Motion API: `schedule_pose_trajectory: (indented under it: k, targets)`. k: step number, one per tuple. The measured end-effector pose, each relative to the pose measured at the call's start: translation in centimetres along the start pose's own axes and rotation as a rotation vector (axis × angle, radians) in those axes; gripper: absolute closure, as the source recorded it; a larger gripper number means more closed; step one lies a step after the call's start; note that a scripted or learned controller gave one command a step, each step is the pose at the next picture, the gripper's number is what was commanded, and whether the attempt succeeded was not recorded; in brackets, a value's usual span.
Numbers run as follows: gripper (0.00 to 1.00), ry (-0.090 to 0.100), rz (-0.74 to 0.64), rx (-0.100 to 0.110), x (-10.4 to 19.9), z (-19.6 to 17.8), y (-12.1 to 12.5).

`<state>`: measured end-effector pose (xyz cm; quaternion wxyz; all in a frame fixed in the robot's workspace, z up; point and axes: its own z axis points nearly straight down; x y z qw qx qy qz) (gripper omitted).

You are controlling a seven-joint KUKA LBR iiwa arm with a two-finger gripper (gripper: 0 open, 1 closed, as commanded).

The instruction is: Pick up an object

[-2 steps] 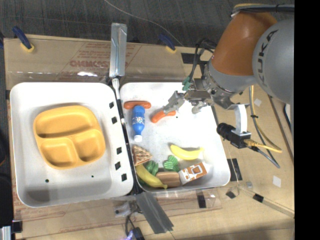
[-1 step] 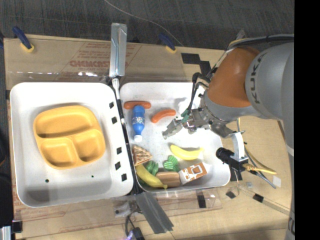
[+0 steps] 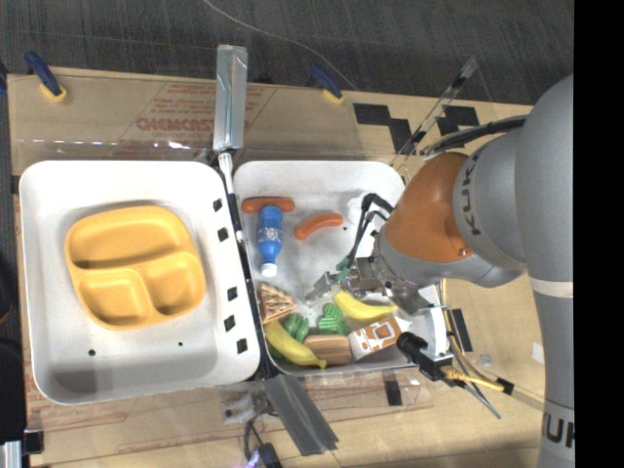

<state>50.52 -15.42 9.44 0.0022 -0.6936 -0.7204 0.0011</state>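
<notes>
Over right bin (image 3: 312, 175), tool (image 3: 343, 279) above banana (image 3: 359, 309), fingers obscured

Glossy white plastic bins (image 3: 117, 373), a matt yellow plastic tray (image 3: 136, 264), brown cardboard (image 3: 127, 110) beneath them.

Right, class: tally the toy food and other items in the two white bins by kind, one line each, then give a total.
Sausages: 2
Bananas: 2
Blue bottle: 1
Pizza slice: 1
Yellow divided tray: 1
Orange carton: 1
Brown block: 1
Green pieces: 2
Total: 11
</notes>
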Motion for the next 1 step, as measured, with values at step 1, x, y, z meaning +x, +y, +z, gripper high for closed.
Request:
schedule_pose_trajectory:
  k: [1]
  targets:
    - [1.00,-0.001,-0.004,-0.003,-0.07,-1.06,0.12]
